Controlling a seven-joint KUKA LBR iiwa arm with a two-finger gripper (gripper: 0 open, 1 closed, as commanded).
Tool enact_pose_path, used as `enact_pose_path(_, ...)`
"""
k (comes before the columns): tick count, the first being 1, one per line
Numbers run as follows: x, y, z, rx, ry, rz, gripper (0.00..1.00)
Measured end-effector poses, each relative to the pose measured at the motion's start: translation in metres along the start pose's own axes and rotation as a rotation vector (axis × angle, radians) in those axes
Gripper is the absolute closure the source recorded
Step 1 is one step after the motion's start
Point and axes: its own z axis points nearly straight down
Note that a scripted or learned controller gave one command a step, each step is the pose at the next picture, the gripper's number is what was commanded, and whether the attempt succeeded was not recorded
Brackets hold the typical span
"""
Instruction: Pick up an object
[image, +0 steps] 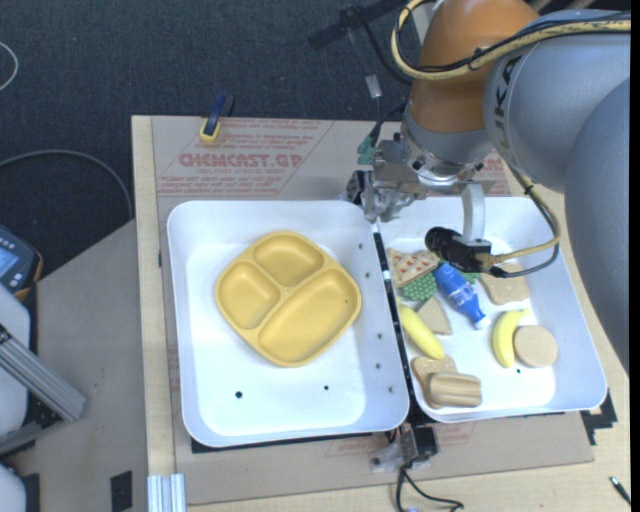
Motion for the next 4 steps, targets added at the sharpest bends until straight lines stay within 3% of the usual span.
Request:
enact_pose_path(1, 0.025, -0.006, 0.001, 0.0, -0.001, 0.004, 1.0)
enact_pose_path(4, 0.017, -0.013, 0.018, 0.001, -0.001, 0.006, 1.0)
